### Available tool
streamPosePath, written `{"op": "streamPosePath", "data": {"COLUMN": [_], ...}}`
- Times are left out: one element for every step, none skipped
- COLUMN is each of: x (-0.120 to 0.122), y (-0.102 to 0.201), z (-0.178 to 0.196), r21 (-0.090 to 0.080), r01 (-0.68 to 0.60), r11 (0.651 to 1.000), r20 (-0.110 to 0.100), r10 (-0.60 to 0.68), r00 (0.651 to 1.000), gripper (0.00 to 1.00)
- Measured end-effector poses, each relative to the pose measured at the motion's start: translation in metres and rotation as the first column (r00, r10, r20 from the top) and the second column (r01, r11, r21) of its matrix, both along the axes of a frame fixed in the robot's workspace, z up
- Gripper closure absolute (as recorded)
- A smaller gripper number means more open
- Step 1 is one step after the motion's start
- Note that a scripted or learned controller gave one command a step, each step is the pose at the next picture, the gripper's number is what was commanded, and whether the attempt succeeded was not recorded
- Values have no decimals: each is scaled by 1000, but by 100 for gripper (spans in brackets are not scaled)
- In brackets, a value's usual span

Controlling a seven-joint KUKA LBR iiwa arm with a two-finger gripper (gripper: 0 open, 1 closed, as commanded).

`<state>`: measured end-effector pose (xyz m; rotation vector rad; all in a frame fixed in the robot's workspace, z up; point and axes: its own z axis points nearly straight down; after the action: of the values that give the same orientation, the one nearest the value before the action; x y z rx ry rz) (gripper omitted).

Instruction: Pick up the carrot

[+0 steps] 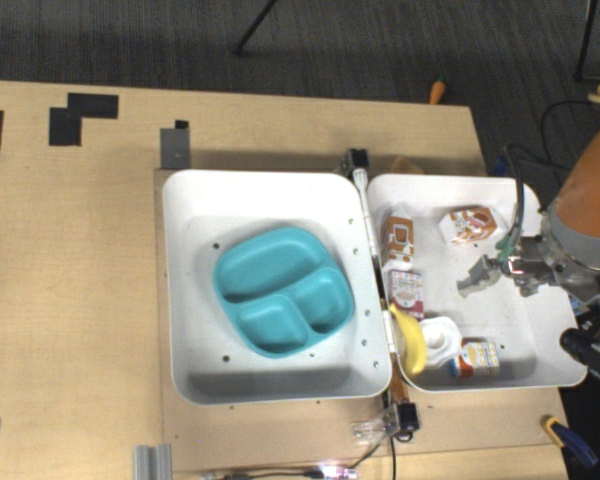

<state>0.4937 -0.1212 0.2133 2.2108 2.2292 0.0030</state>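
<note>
My gripper [480, 276] hangs over the middle of the right bin [540, 328], reaching in from the right. It is open and nothing sits between its fingers. Around it lie a round brown-and-white packet [470, 225], a brown snack bar [398, 238], a pink-and-white packet [406, 290], a banana [412, 340], a white cup [441, 335] and a small carton [477, 356]. A small orange thing [437, 92] sits at the bench's far edge, outside the bins; I cannot tell what it is.
The left bin [190, 268] holds a teal divided plate [280, 290]. A divider rail [372, 258] runs between the bins. The arm's orange band [592, 193] fills the right side. Bare bench stretches to the left.
</note>
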Motion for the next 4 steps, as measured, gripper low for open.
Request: {"op": "streamPosePath", "data": {"x": [-7,40,1,26], "y": [41,56,115,143], "z": [-97,-25,-29,-29], "r21": [2,2,3,2], "r01": [195,145,277,315], "r11": [981,989,961,949], "r20": [-7,8,-4,-3], "r10": [-195,-145,-277,-315], "r00": [981,989,961,949], "gripper": [0,0,0,0]}}
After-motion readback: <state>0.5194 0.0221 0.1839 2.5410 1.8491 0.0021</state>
